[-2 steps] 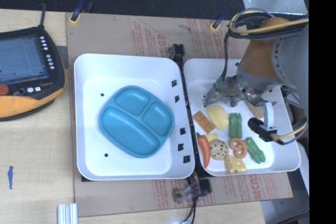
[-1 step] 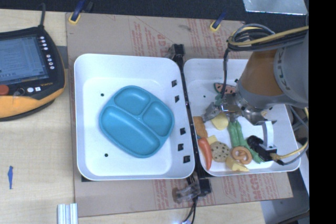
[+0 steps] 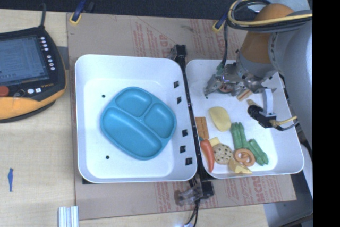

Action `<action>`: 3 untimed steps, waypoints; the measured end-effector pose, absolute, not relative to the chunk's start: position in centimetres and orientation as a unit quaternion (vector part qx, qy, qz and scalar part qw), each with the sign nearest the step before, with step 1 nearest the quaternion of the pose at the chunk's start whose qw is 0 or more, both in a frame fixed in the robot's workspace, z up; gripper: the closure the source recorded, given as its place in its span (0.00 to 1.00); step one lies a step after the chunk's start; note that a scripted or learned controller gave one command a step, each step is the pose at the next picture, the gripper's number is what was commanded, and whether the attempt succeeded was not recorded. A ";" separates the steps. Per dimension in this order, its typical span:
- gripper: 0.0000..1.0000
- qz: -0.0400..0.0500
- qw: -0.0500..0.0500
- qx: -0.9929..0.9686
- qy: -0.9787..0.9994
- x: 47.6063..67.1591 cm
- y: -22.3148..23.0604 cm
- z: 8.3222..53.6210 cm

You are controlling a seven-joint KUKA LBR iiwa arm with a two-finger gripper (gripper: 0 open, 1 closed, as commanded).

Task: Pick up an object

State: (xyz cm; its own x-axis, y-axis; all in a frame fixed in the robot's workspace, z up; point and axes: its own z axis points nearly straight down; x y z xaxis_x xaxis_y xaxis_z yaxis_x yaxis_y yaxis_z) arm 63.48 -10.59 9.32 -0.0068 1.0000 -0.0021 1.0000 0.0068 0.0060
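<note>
My gripper (image 3: 227, 85) hangs low over the far part of the right bin (image 3: 287, 165), under the grey arm with its orange band. A small reddish-brown piece shows right at the fingers, and I cannot tell whether it is between them. Toy food lies nearer the front of that bin: a pale yellow piece (image 3: 219, 118), green pods (image 3: 239, 135), a red carrot (image 3: 207, 154), a round cookie (image 3: 221, 153), a pretzel (image 3: 245, 157) and a brown wafer (image 3: 201, 126). A tan stick (image 3: 244, 94) lies just right of the gripper.
The left bin (image 3: 85, 72) holds a blue divided plate (image 3: 139, 122). A black divider with clips (image 3: 183, 109) runs between the bins. A teach pendant (image 3: 26, 74) lies on the bench at far left. A black cable end (image 3: 260, 114) dangles over the right bin.
</note>
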 end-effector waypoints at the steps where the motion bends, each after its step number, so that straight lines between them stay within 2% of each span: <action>1: 0.00 -0.003 -0.003 0.707 0.707 57.2 -13.2 9.2; 2: 0.00 -0.002 -0.003 0.708 0.706 49.0 -18.5 9.2; 3: 1.00 -0.001 -0.001 0.705 0.709 49.4 -18.4 10.3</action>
State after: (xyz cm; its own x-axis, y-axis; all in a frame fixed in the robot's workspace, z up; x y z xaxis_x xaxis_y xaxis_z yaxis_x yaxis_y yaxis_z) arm 49.38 -18.38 10.26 -0.0051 1.0000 -0.0004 1.0000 0.0051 -0.0031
